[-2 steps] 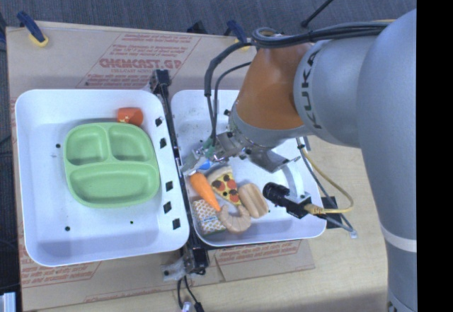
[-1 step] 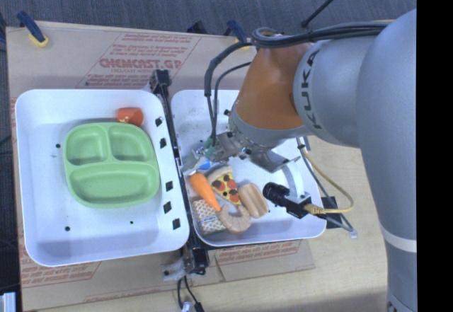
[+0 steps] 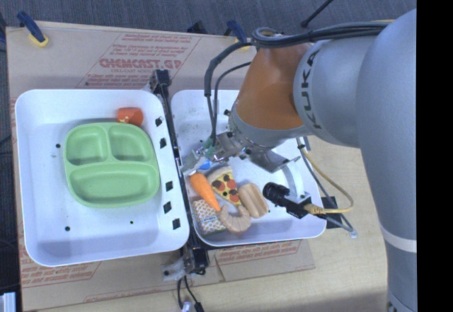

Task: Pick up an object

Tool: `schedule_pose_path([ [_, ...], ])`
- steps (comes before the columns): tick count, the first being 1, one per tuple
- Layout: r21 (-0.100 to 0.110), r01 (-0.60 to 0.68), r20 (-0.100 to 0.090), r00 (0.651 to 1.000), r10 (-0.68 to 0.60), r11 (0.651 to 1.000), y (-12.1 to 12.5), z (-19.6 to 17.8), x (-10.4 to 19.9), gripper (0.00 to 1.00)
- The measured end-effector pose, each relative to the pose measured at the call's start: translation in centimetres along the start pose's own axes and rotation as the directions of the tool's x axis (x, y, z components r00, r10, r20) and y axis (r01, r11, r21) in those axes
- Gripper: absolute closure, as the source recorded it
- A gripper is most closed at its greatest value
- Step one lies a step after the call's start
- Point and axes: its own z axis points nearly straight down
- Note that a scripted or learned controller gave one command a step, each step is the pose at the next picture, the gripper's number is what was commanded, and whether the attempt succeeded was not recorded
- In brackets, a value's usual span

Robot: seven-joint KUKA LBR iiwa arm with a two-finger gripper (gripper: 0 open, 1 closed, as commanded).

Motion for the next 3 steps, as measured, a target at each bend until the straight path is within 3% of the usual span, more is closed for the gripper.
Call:
schedule_pose_path([
  [3,0.000,0.000,0.000,1.000,0.000,1.000,0.00,0.00,0.00,0.00],
])
